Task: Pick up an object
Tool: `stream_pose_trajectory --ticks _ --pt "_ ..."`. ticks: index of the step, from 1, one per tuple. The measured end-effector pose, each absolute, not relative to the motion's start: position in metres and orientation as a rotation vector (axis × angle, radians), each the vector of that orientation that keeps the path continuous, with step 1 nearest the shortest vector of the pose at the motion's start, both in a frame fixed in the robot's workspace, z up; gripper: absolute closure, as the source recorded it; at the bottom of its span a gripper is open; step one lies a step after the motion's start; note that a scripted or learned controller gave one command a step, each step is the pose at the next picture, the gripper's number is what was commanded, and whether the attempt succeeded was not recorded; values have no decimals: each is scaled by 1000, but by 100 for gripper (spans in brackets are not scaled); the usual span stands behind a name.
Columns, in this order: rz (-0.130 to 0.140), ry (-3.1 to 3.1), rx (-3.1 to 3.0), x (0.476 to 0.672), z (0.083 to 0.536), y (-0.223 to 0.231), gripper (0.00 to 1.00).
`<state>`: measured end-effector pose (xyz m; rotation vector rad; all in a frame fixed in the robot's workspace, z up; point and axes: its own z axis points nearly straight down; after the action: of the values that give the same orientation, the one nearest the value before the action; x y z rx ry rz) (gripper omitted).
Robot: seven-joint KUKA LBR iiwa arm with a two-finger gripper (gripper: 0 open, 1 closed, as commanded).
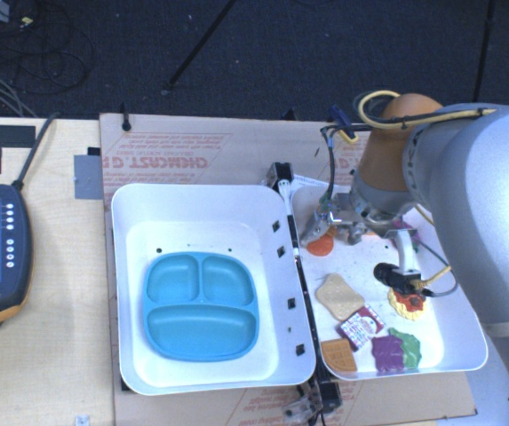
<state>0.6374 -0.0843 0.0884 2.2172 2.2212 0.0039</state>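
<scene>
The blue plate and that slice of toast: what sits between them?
In the camera view, the bins' two white walls meet between the blue plate and the toast slice, with black clips along them.

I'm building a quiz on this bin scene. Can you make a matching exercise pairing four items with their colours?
Things:
1. divided plate
2. toy by the bin's near edge
3. round item under the arm's wrist
4. slice-shaped piece

Colours:
A. purple
B. tan
C. blue
D. orange-red

Pairs: 1-C, 2-A, 3-D, 4-B
</scene>
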Motion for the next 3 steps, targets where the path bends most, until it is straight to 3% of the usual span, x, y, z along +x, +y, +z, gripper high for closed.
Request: stream_pose_trajectory --ticks 1,2,3 --pt "-5 2228 2219 635 97 -85 100" --pt "10 2224 2215 610 199 -42 100" --pt "-3 2226 2220 608 193 -44 0"
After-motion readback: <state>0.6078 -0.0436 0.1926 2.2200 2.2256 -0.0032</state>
